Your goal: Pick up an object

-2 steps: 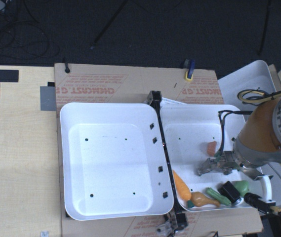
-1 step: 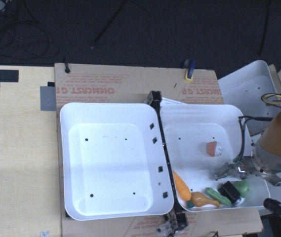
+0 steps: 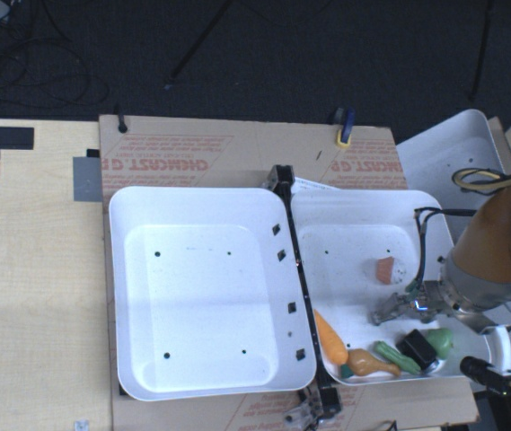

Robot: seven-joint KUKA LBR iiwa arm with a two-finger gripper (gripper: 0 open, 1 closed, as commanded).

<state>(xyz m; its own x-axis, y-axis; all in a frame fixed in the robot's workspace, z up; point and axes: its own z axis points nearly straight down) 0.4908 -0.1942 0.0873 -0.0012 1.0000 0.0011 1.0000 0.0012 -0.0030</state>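
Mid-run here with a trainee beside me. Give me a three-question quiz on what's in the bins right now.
1. True or false: the small reddish-pink block lies in the right-hand white bin.
2. Which object lies against the divider side of that bin's near corner: (a) long orange carrot-shaped toy, (b) black rectangular block, (c) green rounded toy?
3. Fill in: the metal two-finger gripper hangs over the ____ bin.

Key: 1 true; 2 a; 3 right.
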